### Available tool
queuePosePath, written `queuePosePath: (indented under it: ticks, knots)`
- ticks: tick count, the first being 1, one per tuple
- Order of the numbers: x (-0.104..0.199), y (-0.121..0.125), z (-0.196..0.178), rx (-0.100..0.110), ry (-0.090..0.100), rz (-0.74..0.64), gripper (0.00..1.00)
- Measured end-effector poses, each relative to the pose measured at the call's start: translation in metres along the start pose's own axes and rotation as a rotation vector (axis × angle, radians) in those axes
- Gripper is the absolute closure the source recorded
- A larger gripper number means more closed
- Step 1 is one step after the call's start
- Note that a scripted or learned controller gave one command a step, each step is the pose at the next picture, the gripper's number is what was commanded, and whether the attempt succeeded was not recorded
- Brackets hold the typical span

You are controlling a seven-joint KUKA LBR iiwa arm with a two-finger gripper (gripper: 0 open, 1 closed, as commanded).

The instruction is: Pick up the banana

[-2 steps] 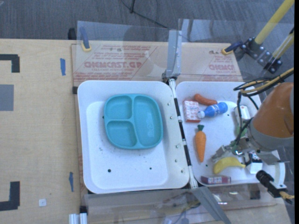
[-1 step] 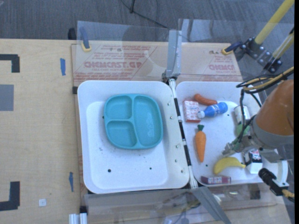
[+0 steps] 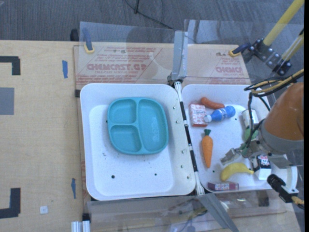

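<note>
Lying on the floor of the right-hand white bin (image 3: pixel 260 92), near its front edge, the yellow banana (image 3: pixel 235 170) curves with its ends turned toward the near side. Just above and to its right, the arm's gripper (image 3: pixel 237 153) hangs close over the fruit (its metal fingers (image 3: pixel 230 156) point left, their tips just beyond the banana's far edge), and nothing can be seen between them; whether the fingers are spread or closed cannot be told from this angle. The grey arm with its orange band (image 3: pixel 289 115) reaches in from the right, trailing black cables.

To the banana's left stands a toy carrot (image 3: pixel 207 148), green top pointing away, well apart from the fruit. A small flat packet with a dark end (image 3: pixel 223 186) lies along the bin's near wall, just below the banana. Farther back sit a red-and-white packet (image 3: pixel 197 115), a blue-and-white bottle (image 3: pixel 220 114) lying on its side beside it, and a small orange-red sausage-shaped piece (image 3: pixel 211 103) at the far side.

In the left bin (image 3: pixel 91 144) rests a turquoise divided plate (image 3: pixel 138 125) with three compartments. Both bins sit on a pale wooden bench (image 3: pixel 38 129).
</note>
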State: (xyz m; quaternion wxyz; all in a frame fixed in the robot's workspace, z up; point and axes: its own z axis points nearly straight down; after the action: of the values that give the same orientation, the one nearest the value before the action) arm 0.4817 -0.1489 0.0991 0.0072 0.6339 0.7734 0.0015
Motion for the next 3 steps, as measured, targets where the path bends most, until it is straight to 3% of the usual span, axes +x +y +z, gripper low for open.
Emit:
queuePosePath:
  ticks: [1,2,3]
  knots:
    - [0.005,0.0,0.011,0.007,0.006,-0.061,0.0]
    - [0.001,0.001,0.0,-0.001,-0.001,-0.057,1.0]
    - [0.001,0.001,0.0,-0.001,-0.001,-0.057,0.0]
